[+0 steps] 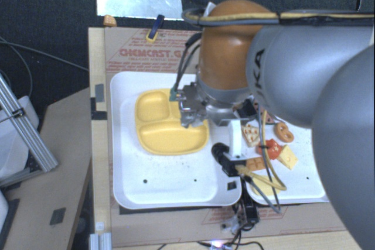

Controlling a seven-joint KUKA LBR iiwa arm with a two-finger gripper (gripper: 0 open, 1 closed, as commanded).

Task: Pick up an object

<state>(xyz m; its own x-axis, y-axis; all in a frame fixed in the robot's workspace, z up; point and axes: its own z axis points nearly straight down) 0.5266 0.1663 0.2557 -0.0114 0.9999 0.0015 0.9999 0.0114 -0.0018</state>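
We see the arm reaching in from three o'clock, its bulk stooped low over the seam between the two white bins, so that the wrist hangs just above the right edge of the yellow divided plate. The claw sits at that plate's three o'clock rim, touching it or just over it; we cannot tell whether it is released or clenched, because the wrist housing hides its tips, and we see nothing plainly gripped. We judge the low pose to be a reach for the plate, the nearest thing under the tool, though that is our reading, not something shown. The plate lies flat in the left bin, toward its twelve o'clock half, likely set there as one lone, easy target. The right bin holds the small toy foods huddled at its nine o'clock side, partly behind the arm: a pretzel, a red piece, a yellow cheese wedge, a pizza slice. We count two bins, one plate, one arm, and at least four small foods; more may be hidden.
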